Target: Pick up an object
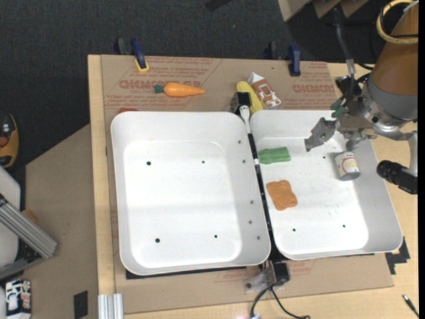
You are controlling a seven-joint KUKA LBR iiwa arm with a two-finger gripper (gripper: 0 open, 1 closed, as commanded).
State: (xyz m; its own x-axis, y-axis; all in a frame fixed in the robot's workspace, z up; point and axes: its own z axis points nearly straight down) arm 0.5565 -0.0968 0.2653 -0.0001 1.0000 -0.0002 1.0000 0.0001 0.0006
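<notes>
Approach step, nothing grasped. Grey two-finger gripper (332,133) hangs over right white plastic bin (372,234), fingers spread open. Small silver can (346,165) lies just beside it; green block (273,155) and orange lump (282,195) farther left. Next: centre over 1 object, descend, close.

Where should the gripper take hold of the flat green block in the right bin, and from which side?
Probably across the short width of the flat green block, coming straight down from above. It lies flat with its long axis left-right, and its long sides look free, though its left end sits close to the bin wall.
</notes>
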